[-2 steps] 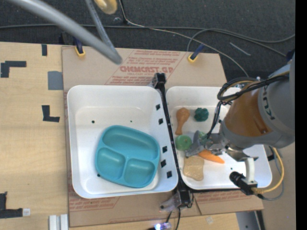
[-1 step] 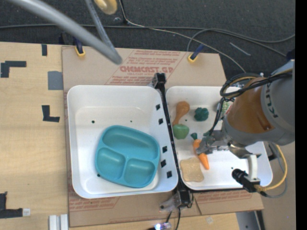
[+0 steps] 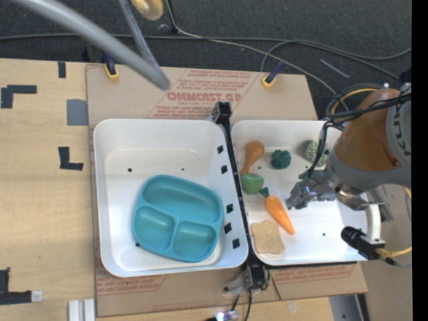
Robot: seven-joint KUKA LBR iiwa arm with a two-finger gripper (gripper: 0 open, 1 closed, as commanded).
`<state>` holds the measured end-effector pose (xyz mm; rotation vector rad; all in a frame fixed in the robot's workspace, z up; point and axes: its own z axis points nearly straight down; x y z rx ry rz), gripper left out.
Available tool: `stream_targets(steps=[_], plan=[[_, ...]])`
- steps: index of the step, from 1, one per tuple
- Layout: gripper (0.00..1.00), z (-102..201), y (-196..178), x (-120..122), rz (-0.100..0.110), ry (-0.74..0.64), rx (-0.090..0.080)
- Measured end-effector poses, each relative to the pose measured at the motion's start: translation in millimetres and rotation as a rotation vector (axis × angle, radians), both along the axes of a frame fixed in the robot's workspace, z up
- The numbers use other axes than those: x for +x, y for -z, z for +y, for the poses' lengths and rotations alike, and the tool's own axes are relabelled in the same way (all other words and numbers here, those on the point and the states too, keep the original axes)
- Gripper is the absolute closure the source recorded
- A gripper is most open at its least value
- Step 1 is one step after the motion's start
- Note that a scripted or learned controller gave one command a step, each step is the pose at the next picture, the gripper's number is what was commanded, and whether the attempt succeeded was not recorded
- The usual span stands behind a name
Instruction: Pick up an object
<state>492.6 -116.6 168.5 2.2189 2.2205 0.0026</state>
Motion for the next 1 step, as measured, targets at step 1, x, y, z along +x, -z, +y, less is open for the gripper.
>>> stream_targets(steps=[1], plan=[[1.00, 6.3, -45.5, 6.3, 0.000, -0.001, 0.000]])
